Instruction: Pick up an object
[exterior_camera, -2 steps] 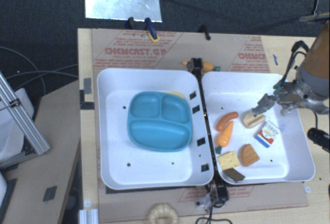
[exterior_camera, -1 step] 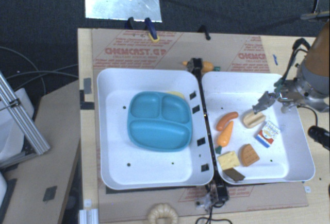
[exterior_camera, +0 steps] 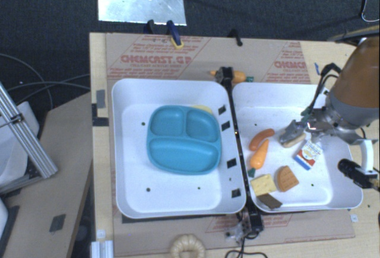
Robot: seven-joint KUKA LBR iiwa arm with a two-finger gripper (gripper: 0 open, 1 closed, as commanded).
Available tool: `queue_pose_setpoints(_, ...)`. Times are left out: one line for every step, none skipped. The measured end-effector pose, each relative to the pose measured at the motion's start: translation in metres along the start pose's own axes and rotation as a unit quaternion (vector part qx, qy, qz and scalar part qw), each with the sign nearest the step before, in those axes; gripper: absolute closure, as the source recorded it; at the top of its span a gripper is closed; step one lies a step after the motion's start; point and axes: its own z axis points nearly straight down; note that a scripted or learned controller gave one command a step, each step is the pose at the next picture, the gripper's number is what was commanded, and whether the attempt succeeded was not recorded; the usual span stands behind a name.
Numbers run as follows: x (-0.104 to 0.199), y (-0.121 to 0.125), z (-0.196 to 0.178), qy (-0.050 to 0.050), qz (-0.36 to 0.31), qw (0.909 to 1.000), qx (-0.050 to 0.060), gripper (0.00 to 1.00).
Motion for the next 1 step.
queue_pose_setpoints(-0.0006, 0.0049, 0.0617, 0.000, 0.000, 1.0000, 0.001, 0.00)
